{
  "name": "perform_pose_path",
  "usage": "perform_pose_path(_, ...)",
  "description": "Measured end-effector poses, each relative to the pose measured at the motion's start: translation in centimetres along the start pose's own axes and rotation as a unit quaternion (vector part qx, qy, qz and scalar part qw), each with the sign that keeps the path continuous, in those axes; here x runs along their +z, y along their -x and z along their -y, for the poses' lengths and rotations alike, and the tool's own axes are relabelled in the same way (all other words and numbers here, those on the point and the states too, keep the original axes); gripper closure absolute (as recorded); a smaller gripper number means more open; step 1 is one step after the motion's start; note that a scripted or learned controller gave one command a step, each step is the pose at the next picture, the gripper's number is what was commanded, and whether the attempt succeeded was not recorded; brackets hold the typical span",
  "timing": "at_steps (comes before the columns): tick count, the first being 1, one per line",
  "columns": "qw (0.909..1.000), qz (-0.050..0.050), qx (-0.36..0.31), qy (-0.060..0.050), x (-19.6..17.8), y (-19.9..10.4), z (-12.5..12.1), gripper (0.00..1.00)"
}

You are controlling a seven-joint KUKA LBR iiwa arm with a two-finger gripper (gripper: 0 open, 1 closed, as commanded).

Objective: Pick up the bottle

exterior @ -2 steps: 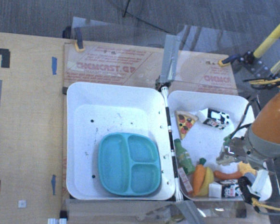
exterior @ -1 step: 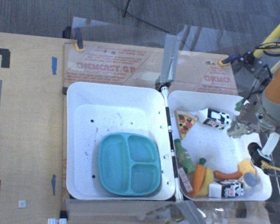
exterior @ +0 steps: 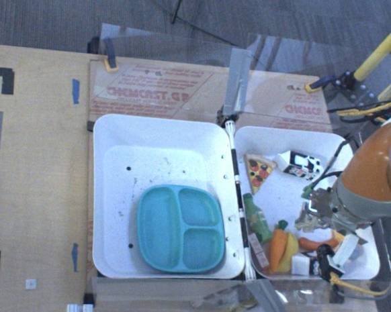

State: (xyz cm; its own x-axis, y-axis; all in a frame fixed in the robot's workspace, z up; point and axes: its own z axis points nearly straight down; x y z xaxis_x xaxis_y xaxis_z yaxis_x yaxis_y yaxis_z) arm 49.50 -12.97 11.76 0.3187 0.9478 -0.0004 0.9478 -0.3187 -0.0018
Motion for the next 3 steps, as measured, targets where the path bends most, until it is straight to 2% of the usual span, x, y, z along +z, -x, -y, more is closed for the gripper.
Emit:
perform_pose_path(1,0.9999,0.000,0.016,0.000,-6.7,-9.7,-5.8,1.00)
perform_pose_path(2,0.9988,0.000,-0.050,0.002,-8.9,-4.6,-10.3,1.00)
perform_pose_path(3,0.9968,0.001,-0.080,0.002,-19.0,-1.3,-16.0,1.00)
